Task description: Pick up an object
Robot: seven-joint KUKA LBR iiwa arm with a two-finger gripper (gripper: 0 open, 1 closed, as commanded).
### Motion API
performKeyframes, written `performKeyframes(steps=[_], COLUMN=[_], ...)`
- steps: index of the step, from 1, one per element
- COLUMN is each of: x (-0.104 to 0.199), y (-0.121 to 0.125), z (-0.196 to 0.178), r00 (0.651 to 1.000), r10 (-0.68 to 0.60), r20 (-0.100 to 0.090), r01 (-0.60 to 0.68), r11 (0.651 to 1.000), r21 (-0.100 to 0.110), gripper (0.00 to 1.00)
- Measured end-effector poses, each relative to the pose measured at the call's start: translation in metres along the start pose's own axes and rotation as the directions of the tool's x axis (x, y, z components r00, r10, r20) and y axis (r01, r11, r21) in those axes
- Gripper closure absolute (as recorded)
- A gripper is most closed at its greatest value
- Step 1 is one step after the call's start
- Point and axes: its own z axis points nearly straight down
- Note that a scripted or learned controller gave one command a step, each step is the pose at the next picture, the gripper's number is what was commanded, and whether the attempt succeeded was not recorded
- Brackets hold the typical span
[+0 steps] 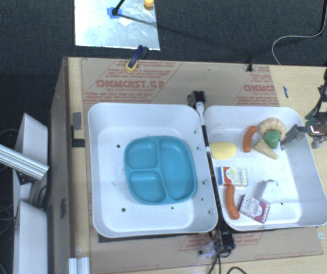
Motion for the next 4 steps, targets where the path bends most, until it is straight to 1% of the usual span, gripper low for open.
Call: performKeyframes(steps=[1,2,3,4], x=[0.014,0.047,0.023,0.052], y=[0.053,0.095,0.113,0.112], z=[0.145,0.154,0.116,0.138], r00=[1.000,1.000,1.000,1.000], r10=[0.001,0.007,0.005,0.008], r20=[0.001,0.001,-0.003,0.001], r01=[-0.001,-0.007,-0.005,-0.008], r11=[1.000,1.000,1.000,1.000], r21=[-0.001,0.016,0.020,0.030], gripper=[0.00,0.00,0.00,0.00])
